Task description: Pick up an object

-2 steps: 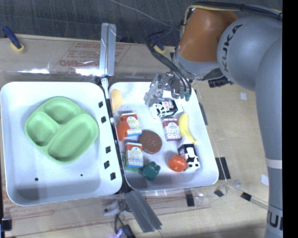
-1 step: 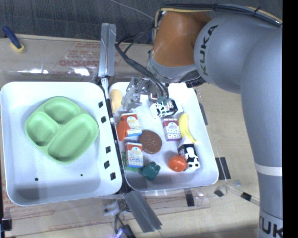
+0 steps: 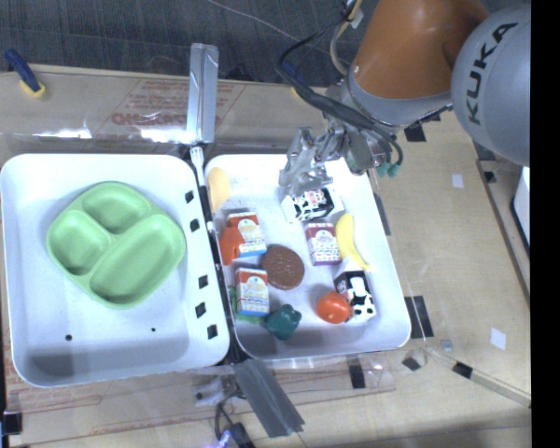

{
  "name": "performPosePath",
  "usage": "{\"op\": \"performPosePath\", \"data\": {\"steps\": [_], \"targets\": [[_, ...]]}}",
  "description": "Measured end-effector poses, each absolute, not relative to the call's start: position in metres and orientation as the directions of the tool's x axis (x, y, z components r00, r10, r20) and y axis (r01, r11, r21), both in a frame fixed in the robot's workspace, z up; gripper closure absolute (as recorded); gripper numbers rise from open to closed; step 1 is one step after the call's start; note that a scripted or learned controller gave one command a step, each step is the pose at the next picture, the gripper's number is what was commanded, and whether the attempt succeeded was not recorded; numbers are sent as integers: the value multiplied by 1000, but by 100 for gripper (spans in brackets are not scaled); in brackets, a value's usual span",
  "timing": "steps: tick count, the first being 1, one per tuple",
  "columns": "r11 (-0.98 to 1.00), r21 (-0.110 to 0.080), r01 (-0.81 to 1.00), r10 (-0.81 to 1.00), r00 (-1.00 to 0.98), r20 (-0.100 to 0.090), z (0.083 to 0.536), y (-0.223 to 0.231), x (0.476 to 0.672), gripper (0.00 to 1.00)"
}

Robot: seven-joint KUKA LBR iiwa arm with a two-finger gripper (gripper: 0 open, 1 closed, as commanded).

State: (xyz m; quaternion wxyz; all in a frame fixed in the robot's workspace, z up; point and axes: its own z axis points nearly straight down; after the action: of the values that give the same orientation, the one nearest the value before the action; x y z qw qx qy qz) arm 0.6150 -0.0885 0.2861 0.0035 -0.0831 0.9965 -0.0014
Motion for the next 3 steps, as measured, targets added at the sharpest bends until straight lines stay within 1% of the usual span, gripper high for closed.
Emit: {"op": "performPosePath", "data": {"steps": [1,2,3], "targets": [[939,-1,-343,-343,-939,-1,266,-144,657,100],[855,-5,-519,-519,-855,-6,257,-178,658,100],[759,-7,-651,-651,-759,-6,259,-196,659,100]]}}
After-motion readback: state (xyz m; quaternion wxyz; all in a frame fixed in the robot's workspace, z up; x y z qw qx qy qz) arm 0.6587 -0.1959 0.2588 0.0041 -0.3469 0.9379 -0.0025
